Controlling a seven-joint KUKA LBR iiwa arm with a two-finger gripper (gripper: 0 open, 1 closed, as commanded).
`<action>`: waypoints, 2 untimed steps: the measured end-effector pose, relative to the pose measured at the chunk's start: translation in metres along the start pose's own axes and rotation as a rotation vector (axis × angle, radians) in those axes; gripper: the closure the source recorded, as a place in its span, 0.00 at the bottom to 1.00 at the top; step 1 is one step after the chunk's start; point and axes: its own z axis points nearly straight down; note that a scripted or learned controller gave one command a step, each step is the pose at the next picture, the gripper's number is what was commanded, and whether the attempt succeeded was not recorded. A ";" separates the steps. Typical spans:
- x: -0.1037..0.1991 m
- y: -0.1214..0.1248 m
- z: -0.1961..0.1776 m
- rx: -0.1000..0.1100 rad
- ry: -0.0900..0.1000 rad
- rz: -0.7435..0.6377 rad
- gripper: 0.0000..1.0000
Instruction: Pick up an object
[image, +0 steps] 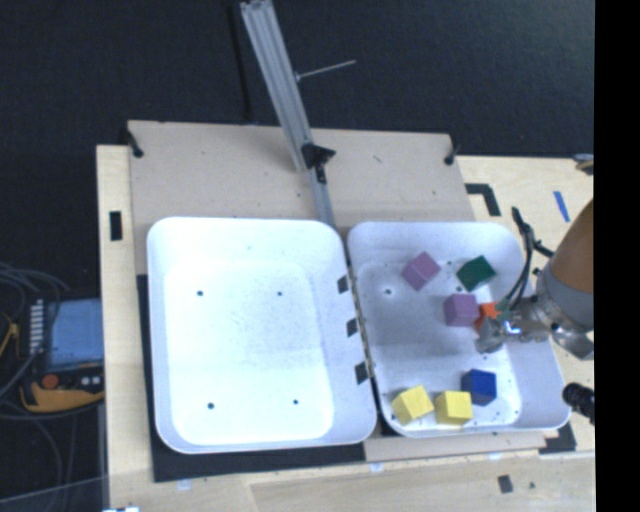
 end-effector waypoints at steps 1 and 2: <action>0.001 -0.007 -0.050 0.000 0.000 0.000 1.00; 0.008 -0.009 -0.103 0.000 0.000 -0.001 1.00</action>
